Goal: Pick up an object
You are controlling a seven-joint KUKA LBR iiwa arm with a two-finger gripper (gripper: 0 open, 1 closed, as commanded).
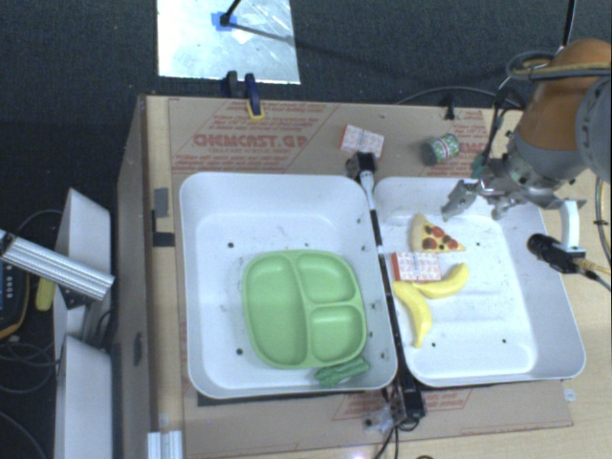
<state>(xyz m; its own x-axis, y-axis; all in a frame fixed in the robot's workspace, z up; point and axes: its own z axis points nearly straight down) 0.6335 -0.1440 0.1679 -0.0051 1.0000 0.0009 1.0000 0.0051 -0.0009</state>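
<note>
Open, empty gripper (481, 199) above right bin (535, 352); banana (427, 295) lies below-left, long axis running diagonally.

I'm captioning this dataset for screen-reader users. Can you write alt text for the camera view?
A grey and orange robot arm's gripper hovers with open jaws over the right white bin, which holds a toy pizza slice, a small red and white card and a banana. The left white bin holds a green divided plate.
</note>
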